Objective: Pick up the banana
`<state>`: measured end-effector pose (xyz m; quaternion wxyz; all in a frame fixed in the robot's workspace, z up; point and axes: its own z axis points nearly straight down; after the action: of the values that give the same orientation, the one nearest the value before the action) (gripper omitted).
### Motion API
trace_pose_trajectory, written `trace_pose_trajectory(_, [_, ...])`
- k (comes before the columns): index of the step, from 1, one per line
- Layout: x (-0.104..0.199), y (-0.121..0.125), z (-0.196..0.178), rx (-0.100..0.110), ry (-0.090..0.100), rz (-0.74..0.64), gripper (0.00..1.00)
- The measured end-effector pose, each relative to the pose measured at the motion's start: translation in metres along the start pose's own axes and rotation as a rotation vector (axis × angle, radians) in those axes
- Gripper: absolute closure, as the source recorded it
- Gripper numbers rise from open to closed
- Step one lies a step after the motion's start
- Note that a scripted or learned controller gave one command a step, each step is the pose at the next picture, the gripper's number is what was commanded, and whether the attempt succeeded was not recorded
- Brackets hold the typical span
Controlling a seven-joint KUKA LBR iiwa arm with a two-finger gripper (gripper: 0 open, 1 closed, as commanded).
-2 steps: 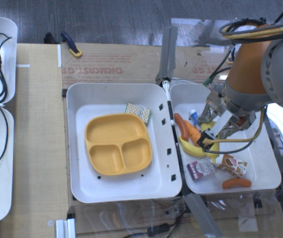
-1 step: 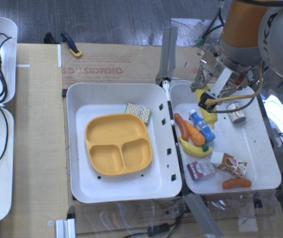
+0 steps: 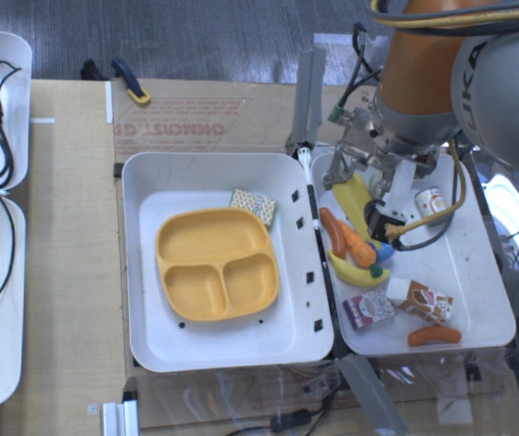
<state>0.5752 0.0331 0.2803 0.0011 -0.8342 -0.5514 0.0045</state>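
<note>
The gripper hangs low over the far left part of the right bin, directly above the banana; whether its fingers are spread or pressed together cannot be told. The banana lies in the bin beside a carrot. Judgement: grasp unconfirmed, lift remains.

Wooden bench with two shallow white bins side by side, flattened cardboard behind.
</note>
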Motion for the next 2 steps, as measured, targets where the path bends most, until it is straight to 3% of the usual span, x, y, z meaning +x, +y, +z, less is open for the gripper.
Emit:
trace_pose_trajectory(1, [0.034, -0.044, 0.0, 0.0, 0.0, -0.123, 1.0])
trace_pose_trajectory(2, [0.064, -0.099, 0.018, -0.001, -0.001, -0.11, 1.0])
